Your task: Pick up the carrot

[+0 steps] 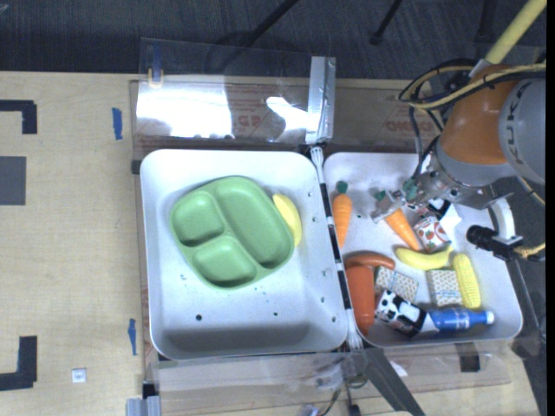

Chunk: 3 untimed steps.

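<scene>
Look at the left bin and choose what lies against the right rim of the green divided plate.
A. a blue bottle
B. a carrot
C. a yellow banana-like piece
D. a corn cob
C: in the left bin, a yellow banana-like piece lies against the right rim of the green divided plate, while the carrot lies in the right bin.

I'm looking down on a robotics lab bench: a plywood top (69,232) with black and blue tape markers, two white bins (165,180), bundled cables (442,85) at two o'clock, and tripod legs (286,11) at twelve o'clock.
</scene>
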### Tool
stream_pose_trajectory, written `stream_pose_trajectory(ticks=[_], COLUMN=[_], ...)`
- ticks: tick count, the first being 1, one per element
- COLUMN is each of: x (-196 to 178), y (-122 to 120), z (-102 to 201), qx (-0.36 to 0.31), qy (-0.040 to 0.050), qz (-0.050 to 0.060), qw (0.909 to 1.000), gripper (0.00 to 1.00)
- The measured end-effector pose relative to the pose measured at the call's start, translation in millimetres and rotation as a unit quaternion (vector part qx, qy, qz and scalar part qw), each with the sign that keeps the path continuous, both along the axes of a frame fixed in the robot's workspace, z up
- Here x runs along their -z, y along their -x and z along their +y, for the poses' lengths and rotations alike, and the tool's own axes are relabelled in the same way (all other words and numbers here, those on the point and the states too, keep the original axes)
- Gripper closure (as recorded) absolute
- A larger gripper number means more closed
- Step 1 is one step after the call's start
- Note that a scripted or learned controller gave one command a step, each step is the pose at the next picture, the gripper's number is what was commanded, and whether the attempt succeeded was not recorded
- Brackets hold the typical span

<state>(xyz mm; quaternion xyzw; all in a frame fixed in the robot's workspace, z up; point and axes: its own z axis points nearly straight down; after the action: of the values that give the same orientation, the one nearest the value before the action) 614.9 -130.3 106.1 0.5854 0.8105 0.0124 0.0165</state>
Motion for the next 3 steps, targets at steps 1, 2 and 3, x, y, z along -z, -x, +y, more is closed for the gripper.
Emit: stream_pose_trajectory(ticks=[1,2,3], x=[-13,-13,0], y=[-1,-1,-12], z=[-6,-6,-14], qx=[0.002,0.002,0.023], qy=[0.0055,0.0055,0.0017], qz=[-0.004,-0.003,0.004], qw=[1.0,1.0,0.9997], gripper=[1.0,0.0,0.0])
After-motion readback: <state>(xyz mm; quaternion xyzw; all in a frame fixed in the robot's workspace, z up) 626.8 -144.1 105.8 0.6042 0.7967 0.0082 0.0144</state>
